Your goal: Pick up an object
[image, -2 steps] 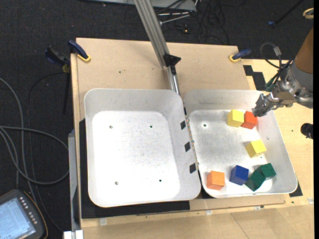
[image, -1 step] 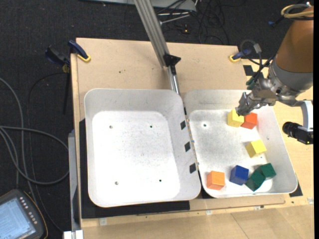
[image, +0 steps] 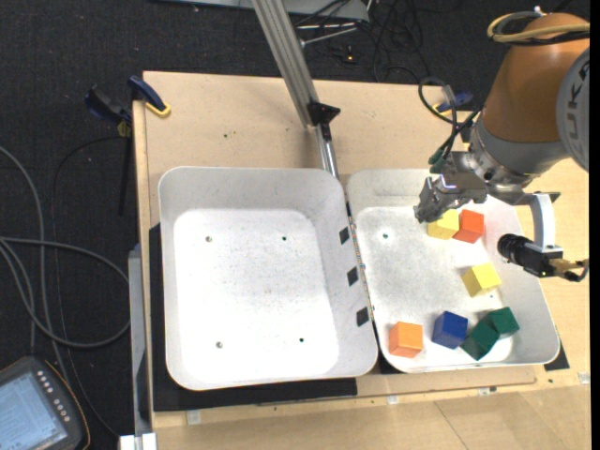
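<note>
The left bin (image: 187,204) stood on the desk (image: 234,120). In the right bin (image: 394,242), the claw (image: 433,204) hung over a yellow block (image: 444,224) touching an orange-red block (image: 470,225); its grip state could not be determined. Blocks crowded the near-right corner; mid-floor lay open.

left bin (image: 187,195) open, blocks (image: 452,328) crowding right bin (image: 398,251)

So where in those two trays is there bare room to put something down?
The left bin has bare floor wall to wall. In the right bin, the middle-left is free. Its near edge is crowded: orange block, blue block, green blocks.
</note>
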{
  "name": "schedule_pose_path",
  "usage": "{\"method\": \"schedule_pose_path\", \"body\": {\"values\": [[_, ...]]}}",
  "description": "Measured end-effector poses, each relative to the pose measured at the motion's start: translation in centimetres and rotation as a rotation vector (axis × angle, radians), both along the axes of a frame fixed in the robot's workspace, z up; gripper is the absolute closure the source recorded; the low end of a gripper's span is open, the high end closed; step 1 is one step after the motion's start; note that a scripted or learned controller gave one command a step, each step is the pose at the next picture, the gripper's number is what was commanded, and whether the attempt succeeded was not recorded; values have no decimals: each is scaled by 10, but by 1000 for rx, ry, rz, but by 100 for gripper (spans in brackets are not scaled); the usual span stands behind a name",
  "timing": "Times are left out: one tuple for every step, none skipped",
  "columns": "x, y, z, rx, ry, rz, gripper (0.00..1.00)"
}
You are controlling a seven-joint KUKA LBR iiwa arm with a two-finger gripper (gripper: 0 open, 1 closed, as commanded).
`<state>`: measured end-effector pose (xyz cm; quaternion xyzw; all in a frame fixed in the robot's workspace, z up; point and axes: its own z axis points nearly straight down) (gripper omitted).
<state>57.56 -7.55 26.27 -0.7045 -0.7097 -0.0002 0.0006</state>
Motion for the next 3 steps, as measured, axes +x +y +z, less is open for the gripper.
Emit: {"method": "schedule_pose_path", "body": {"values": [[4,44,-13,0,1,0,100],[9,96,-9,1,-2,1,100],[18,153,-31,0,2,1,100]]}}
